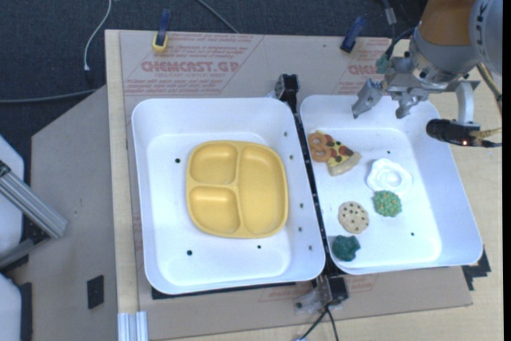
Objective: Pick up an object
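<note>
Above the far rim of the right bin [447, 172], the gripper [384, 101] hangs with fingers apparently spread, holding nothing. Step in hand: approach. Nearest target, the pizza slice [333, 152], lies just below; next move calls for descent and alignment.

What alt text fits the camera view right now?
The hand hangs open over the right bin's far edge, holding nothing. That bin has pizza, egg, cookie and two green pieces; the left bin has a yellow tray.
</note>
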Robot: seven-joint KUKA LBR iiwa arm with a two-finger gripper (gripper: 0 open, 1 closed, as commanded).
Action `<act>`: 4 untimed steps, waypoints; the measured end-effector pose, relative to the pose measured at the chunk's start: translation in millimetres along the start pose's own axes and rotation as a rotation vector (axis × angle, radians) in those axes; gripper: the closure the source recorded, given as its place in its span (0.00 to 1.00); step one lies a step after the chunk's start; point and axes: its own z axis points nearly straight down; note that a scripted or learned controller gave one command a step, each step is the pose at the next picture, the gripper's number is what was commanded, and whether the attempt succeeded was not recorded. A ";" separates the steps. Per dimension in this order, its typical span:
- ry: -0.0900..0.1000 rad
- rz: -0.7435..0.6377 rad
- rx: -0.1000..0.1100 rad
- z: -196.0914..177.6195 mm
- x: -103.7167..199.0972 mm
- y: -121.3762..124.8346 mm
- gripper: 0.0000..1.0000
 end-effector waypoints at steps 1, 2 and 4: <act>-0.002 -0.003 -0.015 -9.3 0.3 2.9 0.00; -0.002 -0.002 -0.011 34.0 -1.7 -1.3 0.00; -0.003 -0.003 -0.019 109.5 -9.9 -0.4 0.00</act>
